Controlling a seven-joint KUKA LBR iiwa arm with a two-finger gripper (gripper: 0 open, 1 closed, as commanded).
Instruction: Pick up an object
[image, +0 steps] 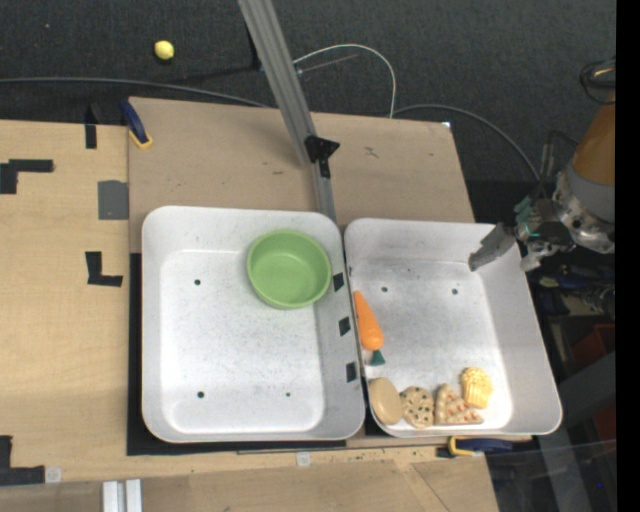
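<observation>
Grey and dark, the hand (497, 246) hangs at the far right rim of the right bin (440, 250), reaching in from the arm's orange band (600, 150) at the right edge. Nothing sits between its tips, and whether it is set wide or narrow I cannot tell from this slant.

Below it the bin floor is bare. The things worth taking lie well apart from it: an orange carrot (368, 320) along the bin's left wall, and a huddle in the near corner, namely a pale potato-like piece (385, 399), a brown cookie (418, 406), a pinkish lumpy piece (450, 408) and a yellow corn cob (476, 386). In the left bin (180, 330) a green bowl (289, 268) stands toward the far right corner. A small yellow ball (164, 49) lies on the dark floor beyond the table (60, 330).

Several risks seem likely. A descent from where the hand hangs now would close on nothing. The near-corner pieces touch or nearly touch, so a grasp there may nudge neighbours or catch two. The carrot lies hard against the wall, leaving little room for a tip on that side.
</observation>
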